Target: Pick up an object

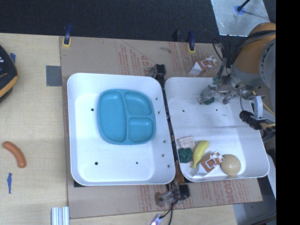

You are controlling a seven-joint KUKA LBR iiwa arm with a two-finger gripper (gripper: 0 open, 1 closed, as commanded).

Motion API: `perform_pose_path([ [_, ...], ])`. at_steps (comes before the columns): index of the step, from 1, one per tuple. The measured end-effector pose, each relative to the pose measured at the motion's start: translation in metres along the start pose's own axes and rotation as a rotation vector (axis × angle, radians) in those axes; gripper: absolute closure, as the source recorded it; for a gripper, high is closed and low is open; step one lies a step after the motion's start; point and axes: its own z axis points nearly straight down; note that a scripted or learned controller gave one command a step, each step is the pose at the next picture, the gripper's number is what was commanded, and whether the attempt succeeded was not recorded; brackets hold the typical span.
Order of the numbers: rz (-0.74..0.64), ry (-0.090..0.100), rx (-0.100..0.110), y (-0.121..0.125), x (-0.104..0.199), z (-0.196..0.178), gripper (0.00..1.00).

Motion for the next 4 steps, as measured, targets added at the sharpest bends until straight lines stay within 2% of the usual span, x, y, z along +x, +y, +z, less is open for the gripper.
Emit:
perform_pose_path([
  [1,-0.003,0.001,0.003,0.0,0.034,0.0,0.0],
  [2,0.0,0.0,0.0,0.0,-0.008,0.0,0.0],
  [3,-0.003,0.001,0.002,0.0,0.037,0.0,0.0],
  [4,0.0,0.0,0.0,0.0,-0.006,0.0,0.0],
])
